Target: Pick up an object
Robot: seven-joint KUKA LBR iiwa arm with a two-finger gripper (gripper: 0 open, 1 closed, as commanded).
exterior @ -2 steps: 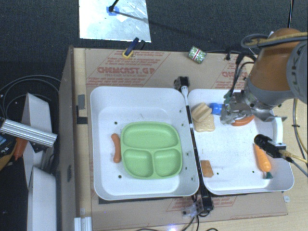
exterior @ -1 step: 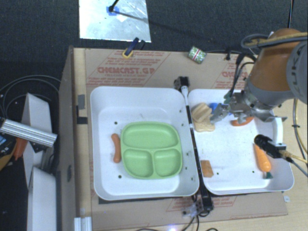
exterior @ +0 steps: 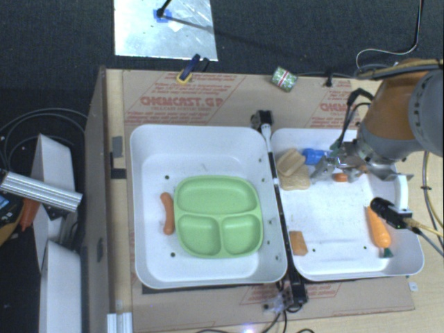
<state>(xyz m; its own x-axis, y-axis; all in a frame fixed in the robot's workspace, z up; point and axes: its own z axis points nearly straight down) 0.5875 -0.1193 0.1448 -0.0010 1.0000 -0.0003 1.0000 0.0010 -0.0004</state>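
Dark carpet lies around the counter, which has a brown printed board on its top and carries two white bins side by side. I take the green plate as my reference; it has three compartments and lies in the middle of the left bin. Just to the left of the plate lies a sausage, lengthwise and close to the plate's rim.

To the right of the plate, across the wall between the bins, begins the right bin. Nearest to the plate there are the tan bread pieces, at the far left corner of this bin, and a small brown block closer to the front. Further right from the plate, just beside the bread, is a blue piece. My fingers are low over the bin floor next to this blue piece, with a small orange piece close under them. If they are spread or pressed together I cannot tell, and I see nothing between them. My grey and orange arm comes in from the right. Farthest from the plate, near the right wall, lies a carrot.
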